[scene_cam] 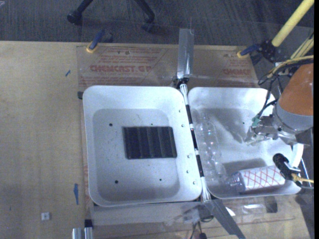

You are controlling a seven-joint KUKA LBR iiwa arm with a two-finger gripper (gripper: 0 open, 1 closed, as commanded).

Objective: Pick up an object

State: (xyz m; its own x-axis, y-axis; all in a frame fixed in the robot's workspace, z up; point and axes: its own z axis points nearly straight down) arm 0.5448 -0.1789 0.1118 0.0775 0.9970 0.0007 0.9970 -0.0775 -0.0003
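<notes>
Pincer [255,133] above right bin [219,99], near bottle [260,177].

Two white bins [94,148], one dark ridged tray [149,142], one clear plastic bottle [209,148], one red-checked tube [259,177].

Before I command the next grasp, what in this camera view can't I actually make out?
- End effector: the wrist housing covers it from above, so its finger state is unreadable.
- Clear plastic bottle in the right bin: transparent against white, outline blurred.
- Red-patterned object: the pattern is too small to identify; the near end merges with a clear cap.
- Arm: cut off by the right edge.
</notes>
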